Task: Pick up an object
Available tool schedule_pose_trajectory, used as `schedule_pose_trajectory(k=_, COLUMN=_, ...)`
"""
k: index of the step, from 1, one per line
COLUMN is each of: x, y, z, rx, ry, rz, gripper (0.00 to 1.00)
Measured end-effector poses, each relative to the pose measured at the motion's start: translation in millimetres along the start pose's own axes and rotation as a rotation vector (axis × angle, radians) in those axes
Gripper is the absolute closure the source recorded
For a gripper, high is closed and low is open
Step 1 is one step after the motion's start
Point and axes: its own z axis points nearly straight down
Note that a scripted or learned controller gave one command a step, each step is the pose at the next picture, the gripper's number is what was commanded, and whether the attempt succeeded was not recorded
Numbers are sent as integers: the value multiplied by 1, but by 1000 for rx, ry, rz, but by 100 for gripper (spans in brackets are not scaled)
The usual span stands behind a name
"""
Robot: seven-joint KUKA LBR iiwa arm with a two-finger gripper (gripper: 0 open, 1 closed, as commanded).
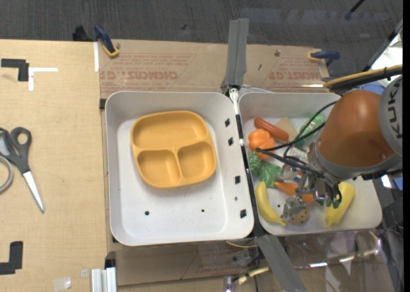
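Observation:
The right bin (368, 219) holds several toy foods: a red sausage (270, 129), an orange pepper (260, 140), a green leafy piece (264, 170), a yellow banana (264, 206) at the front left, another banana (341, 204) at the front right, and a brown cookie-like piece (296, 214). My gripper (298, 202) reaches down into this bin from the right, its tip just above the brown piece, beside an orange carrot (286, 187). The orange wrist band (354, 134) hides the bin's right middle.
The left bin (122, 220) holds a yellow three-compartment plate (173, 148). Scissors (24, 164) lie on the bench at far left. Clamps and cardboard stand behind the bins.

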Motion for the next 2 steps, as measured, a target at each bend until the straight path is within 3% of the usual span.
schedule_pose_trajectory(k=1, x=15, y=-2, z=0, rx=0, ry=1, rz=-6, gripper=0)
schedule_pose_trajectory(k=2, x=-73, y=3, z=-1, rx=0, ry=-3, rz=93, gripper=0)
